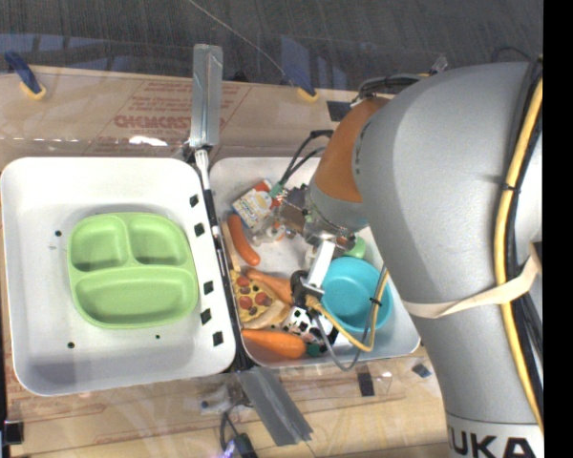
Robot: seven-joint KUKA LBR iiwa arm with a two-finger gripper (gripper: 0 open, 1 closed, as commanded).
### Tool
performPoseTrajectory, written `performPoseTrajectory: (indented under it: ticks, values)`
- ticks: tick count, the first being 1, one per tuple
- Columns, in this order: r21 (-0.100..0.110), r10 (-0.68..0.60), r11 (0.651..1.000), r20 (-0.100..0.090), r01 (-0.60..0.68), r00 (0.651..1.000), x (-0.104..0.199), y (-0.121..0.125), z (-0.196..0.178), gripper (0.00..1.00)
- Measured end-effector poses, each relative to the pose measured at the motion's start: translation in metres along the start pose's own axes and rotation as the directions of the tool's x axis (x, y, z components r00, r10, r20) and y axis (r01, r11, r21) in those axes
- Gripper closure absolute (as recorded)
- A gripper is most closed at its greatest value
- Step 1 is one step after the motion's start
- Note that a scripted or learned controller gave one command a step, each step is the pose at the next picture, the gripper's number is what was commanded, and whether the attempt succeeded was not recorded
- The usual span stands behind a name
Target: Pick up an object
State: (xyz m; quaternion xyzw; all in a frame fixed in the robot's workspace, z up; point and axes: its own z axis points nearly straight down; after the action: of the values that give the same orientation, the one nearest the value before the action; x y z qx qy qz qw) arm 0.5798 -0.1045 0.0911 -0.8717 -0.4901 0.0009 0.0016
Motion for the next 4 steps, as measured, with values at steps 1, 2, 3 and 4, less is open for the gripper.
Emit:
performPoseTrajectory:
  ticks: [1, 2, 3, 4]
  values:
    - [0.004, -0.008, 1.0, 0.001, 0.008, 1.0, 0.001, -0.001, -0.01, 1.0]
    - [-0.003, 0.164, 0.986, -0.005, -0.164, 0.986, 0.064, -0.03, -0.103, 1.0]
    - [0.002, -0.033, 0.999, 0.001, 0.033, 0.999, 0.004, -0.068, -0.103, 1.0]
    - [0.002, -0.027, 1.0, 0.003, 0.027, 1.0, -0.058, -0.073, -0.078, 1.0]
